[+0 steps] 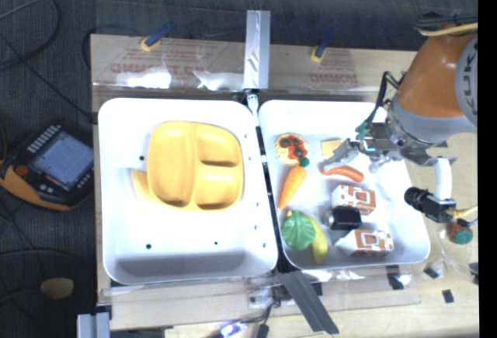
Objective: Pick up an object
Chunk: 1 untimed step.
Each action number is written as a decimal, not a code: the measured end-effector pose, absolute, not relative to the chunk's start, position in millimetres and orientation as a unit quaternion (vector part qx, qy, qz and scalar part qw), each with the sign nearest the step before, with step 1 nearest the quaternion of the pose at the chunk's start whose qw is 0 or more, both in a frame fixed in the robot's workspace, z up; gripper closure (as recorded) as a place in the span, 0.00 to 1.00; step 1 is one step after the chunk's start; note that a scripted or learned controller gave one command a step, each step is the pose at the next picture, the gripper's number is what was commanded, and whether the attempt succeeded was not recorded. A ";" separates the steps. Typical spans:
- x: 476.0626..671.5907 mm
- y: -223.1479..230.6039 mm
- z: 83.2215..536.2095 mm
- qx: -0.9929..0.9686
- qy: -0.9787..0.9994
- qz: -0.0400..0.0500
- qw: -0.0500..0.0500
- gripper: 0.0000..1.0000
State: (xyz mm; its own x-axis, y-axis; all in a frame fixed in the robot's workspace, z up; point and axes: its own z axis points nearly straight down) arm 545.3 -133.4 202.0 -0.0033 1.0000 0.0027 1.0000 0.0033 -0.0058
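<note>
While the jaws are hovering spread and empty over the right bin, the arm is seemingly lining up on the sausage, lying just beneath near the bin's far edge; next, descending and closing.

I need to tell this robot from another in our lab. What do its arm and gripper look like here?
The arm is a rounded body with a broad orange band above a grey wrist section. Thin dark cables run along its left side. The gripper is pale metallic grey with small teal-green accents near its base and two slim light fingers.
</note>
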 end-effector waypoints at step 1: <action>526.6 -166.5 108.2 -0.696 -0.718 0.001 0.003 0.00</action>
